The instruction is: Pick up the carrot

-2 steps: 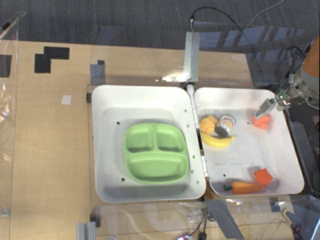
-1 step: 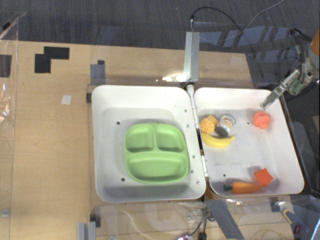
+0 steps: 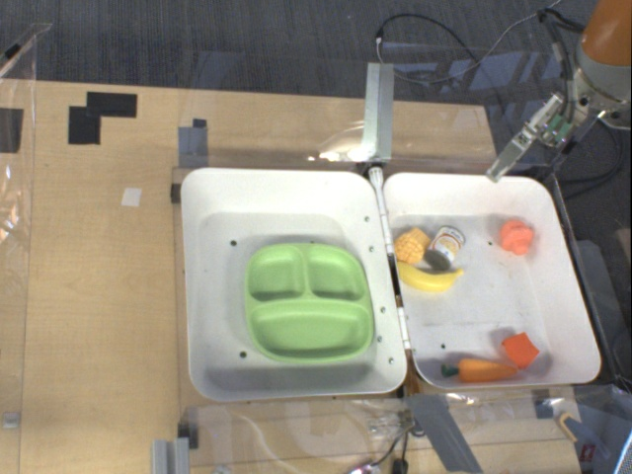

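The carrot [image 3: 484, 369], orange with a dark green stub at its left end, lies on its side along the front wall of the right bin [image 3: 553, 294]. The gripper [image 3: 498, 170] hangs tilted over that bin's back edge at the upper right, far from the carrot. Nothing is seen in it.
In the right bin an orange-red block [image 3: 520, 349] sits just behind the carrot, and a pink-red item [image 3: 516, 236] lies at the back right. A banana [image 3: 430, 277], a yellow corn piece [image 3: 412, 244] and a small can [image 3: 446, 245] cluster at the left. The left bin [image 3: 207, 265] holds a green divided plate [image 3: 308, 299].
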`<state>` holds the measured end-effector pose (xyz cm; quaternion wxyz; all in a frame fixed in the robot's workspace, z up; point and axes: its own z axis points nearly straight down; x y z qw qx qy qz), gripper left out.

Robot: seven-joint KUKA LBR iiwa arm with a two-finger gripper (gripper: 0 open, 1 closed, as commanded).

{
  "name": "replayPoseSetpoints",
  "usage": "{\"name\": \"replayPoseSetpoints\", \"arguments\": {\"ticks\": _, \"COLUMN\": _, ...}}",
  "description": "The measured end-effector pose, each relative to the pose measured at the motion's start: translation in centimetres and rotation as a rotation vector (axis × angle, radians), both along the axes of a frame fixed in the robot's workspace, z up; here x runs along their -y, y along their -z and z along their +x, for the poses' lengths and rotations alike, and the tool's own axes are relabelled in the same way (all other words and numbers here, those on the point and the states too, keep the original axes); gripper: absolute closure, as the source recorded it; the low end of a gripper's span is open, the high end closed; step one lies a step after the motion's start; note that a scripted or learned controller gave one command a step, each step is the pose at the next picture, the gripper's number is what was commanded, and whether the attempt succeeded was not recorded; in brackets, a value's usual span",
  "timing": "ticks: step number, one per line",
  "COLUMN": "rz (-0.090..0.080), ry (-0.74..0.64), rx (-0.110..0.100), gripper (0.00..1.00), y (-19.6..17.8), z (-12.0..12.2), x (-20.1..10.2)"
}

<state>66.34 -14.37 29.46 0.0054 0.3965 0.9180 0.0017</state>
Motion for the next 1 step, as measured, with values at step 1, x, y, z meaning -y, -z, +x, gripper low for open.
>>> {"name": "replayPoseSetpoints", "arguments": {"ticks": 1, "rz": -0.002, "ry": 0.043, "rx": 0.001, "gripper": 0.0, "y": -10.6, "z": 0.05, "x": 6.18}}
